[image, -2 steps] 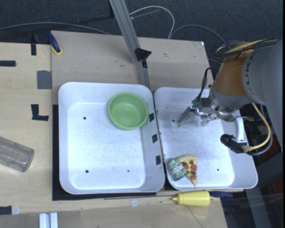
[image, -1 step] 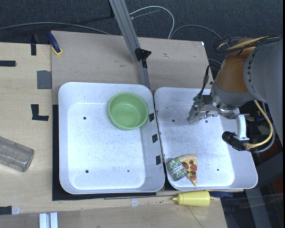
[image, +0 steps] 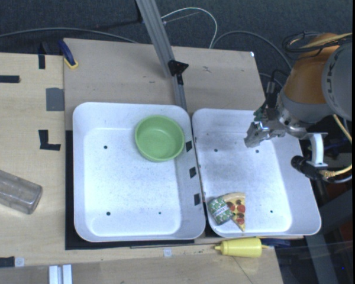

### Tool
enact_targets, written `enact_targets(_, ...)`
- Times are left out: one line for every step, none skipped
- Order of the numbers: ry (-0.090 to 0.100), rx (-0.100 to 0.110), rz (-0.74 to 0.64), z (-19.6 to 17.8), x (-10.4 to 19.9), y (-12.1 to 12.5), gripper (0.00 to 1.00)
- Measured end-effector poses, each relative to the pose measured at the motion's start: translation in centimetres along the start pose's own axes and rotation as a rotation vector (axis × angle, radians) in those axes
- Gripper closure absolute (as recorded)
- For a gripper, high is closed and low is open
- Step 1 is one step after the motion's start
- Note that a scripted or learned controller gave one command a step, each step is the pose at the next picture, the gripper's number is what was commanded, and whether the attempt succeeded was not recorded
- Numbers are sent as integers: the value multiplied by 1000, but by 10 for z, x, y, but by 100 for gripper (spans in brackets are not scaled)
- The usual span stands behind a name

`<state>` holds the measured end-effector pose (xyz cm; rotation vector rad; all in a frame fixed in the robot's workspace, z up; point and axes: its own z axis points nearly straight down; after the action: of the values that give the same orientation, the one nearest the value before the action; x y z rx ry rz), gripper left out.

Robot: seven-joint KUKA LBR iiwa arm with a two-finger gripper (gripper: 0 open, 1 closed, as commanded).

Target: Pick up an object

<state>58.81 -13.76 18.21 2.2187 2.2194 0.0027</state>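
I see a wooden counter (image: 124, 70) on dark carpet (image: 47, 7). Left of the right bin (image: 284, 176) sits a green bowl (image: 160, 138). My tool (image: 254, 136) hangs over that bin; I cannot tell its grip.

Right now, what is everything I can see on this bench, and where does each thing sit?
Bins: 2, white, side by side on the bench; left bin, right bin.
Bowl: 1, green, in the left bin near its far right corner.
Pizza slice toy: 1, yellow, red and green, in the right bin at its near left corner.
Mustard bottle: 1, yellow, lying on the bench just in front of the right bin.
Clear container: 1, transparent, lying on the bench left of the bins.
Clamp: 1, blue and yellow, far left corner of the board.
Pole: 1, grey, behind the bins.
Arm: 1, grey with orange band, at the right.
Gripper: 1, over the right bin's far side.
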Motion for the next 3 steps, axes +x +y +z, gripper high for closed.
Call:
enact_targets(0,-3,-2,-64,1,1,100)
enact_targets(1,2,-1,-88,2,2,100)
enact_targets(2,6,-6,-72,58,2,100)
